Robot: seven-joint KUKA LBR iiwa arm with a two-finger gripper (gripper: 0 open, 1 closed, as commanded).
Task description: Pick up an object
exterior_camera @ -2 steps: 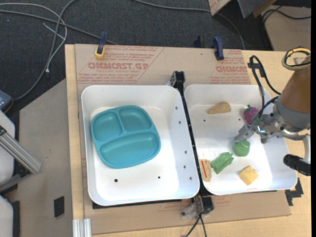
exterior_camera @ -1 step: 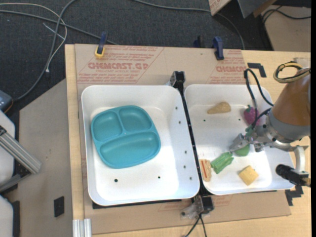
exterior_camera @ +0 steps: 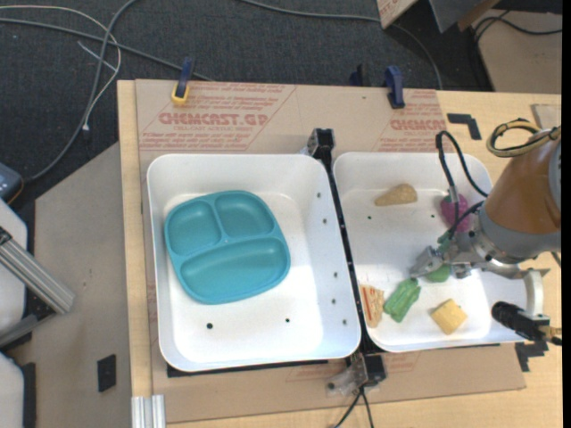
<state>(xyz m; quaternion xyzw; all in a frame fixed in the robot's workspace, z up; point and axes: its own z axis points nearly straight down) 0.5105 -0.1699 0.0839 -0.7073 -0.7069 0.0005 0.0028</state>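
Two shallow white plastic bins sat side by side on the brown cardboard-covered counter (exterior_camera: 268, 119). Left bin (exterior_camera: 169, 185): one teal three-compartment plastic plate (exterior_camera: 227, 246), lying flat toward the left of centre. Right bin (exterior_camera: 357, 185): one tan wedge-shaped piece like bread (exterior_camera: 396, 194) near the far wall; one magenta object (exterior_camera: 454, 209) at the right, partly hidden by the arm; one green block-shaped toy (exterior_camera: 401, 299) near the front; one orange-and-white striped item (exterior_camera: 372, 303) just left of it against the bin's left wall; one yellow spongy cube (exterior_camera: 448, 316) near the front right. The grey arm with orange band (exterior_camera: 526, 203) reached over the right bin, its metal jaws low beside a second green piece (exterior_camera: 438, 273); whether the jaws were spread or pinching could not be told. Blue clamps (exterior_camera: 185, 78) held the counter's far edge.
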